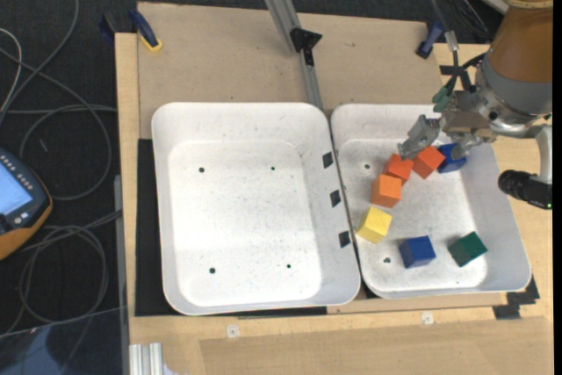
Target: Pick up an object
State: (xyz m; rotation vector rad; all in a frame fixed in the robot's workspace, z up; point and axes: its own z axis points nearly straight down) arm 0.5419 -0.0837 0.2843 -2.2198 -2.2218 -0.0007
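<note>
Underneath everything, a brown wooden bench [219, 39], stretching well beyond the gripper [437, 140] on every side. On it, two shallow white plastic bins: the left-hand bin [167, 189] well away from the gripper toward the view's left, the right-hand bin [505, 250] directly beneath it. Above that bin, the grey arm with its orange band [527, 22], ending in the gripper low over the bin's far part. Impossible to tell whether spread or pressed together; nothing plainly pinched.

Just below the gripper, close to touching it, a tilted red-orange cube [429, 161], probably the target. Next to that, on the gripper's side toward the other bin, a second orange cube [399, 168], touching or nearly so. A little nearer the camera, a third orange cube [387, 190]. Partly tucked under the gripper's opposite side, a small blue block [453, 157]. Well apart from the gripper, toward the near rim: a yellow cube [376, 224], a blue cube [417, 251] and a dark green cube [467, 248].

Main risk, as a judgement: crowding. With several blocks packed right under the gripper, easy to come down on a top face instead of straddling one cube, or to shove the neighbours aside. Equally easy to catch the tilted cube by a corner and lose it on the lift. Also possible to trap two blocks at once and drop both.
</note>
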